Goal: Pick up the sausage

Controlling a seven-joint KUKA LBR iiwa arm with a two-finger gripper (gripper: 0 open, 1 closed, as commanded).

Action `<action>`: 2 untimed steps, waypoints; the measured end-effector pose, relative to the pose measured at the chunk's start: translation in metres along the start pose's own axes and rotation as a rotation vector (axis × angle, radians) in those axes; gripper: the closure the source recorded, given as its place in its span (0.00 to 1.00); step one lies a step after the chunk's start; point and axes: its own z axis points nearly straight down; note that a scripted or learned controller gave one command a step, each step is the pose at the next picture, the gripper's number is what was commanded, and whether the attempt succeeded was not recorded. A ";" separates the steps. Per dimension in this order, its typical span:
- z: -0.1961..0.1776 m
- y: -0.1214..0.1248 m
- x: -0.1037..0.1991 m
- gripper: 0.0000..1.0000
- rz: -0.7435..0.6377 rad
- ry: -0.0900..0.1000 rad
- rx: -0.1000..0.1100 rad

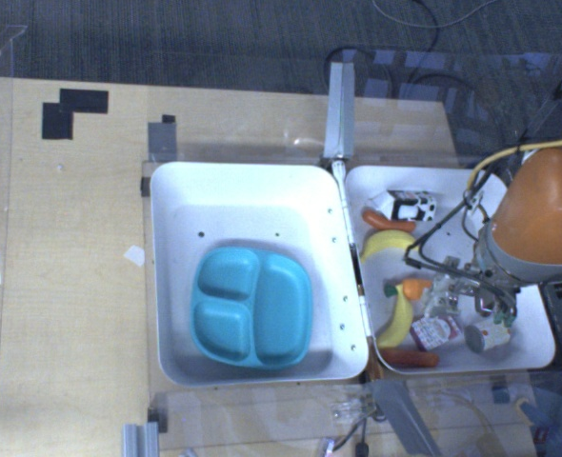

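The sausage [411, 358], a reddish-brown piece, lay against the front wall of the right bin [538, 355], at its near-left corner, just beside the lower end of a yellow banana [396, 324]. The jaws [452, 293] stood above the middle of that bin, up and to the right of the sausage and apart from it, with a small red-and-white packet [431, 331] between the two. Whether the jaws were released or clenched could not be told; wiring and the wrist obscured them.

The sausage was hemmed in by the bin wall in front and by the banana and packet behind; open white floor remained toward the bin's right front corner. The arm [545, 219], grey with an orange band, covered the bin's right side.

Counted in the right bin: two bananas, the second [386, 245] lying farther back; one orange carrot-like piece [388, 222]; one black-and-white item [411, 204] near the rear wall; one small grey-white object [488, 336]. The left bin [176, 208] held one blue divided plate [253, 306] with three compartments. Both bins sat side by side on the wooden desk [71, 255].
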 end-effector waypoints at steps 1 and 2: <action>0.061 -0.025 -0.139 1.00 -0.085 -0.010 0.000; 0.054 -0.064 -0.114 1.00 0.544 -0.001 0.002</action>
